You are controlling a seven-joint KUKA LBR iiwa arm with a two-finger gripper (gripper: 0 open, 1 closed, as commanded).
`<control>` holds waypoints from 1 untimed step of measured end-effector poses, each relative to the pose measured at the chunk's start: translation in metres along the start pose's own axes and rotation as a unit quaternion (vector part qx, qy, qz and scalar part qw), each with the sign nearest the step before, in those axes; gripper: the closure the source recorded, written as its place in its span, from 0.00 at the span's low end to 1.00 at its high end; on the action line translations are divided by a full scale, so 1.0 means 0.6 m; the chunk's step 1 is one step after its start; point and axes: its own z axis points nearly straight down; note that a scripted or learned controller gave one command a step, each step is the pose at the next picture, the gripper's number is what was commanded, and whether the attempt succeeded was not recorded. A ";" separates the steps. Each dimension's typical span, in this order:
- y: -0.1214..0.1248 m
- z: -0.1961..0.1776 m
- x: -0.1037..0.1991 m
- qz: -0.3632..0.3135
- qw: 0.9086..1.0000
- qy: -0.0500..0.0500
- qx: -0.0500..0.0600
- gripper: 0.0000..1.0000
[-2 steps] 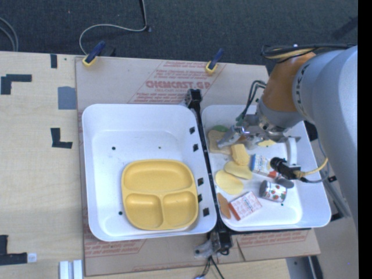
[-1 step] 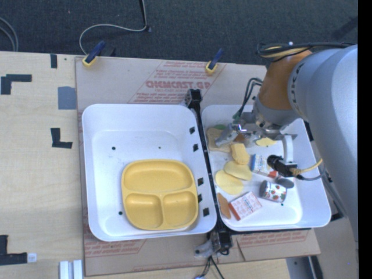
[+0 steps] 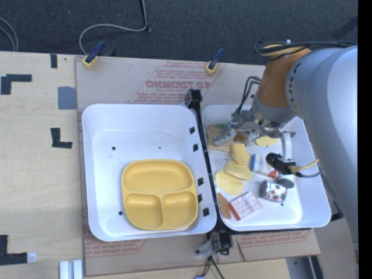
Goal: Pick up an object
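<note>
You see the surface carrying two white bins side by side. The arm reaches over the right bin, the landmark here. The left bin sits touching the right bin's near wall and holds a yellow divided tray. Inside the right bin, the gripper hangs at the far end; whether it is apart or together you cannot tell. Toward the bin's middle lie pale yellow pieces. At its near end rest a red-and-white packet and a small dark can.
</note>
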 end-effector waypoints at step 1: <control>0.004 -0.024 0.006 0.000 1.000 0.003 -0.002 1.00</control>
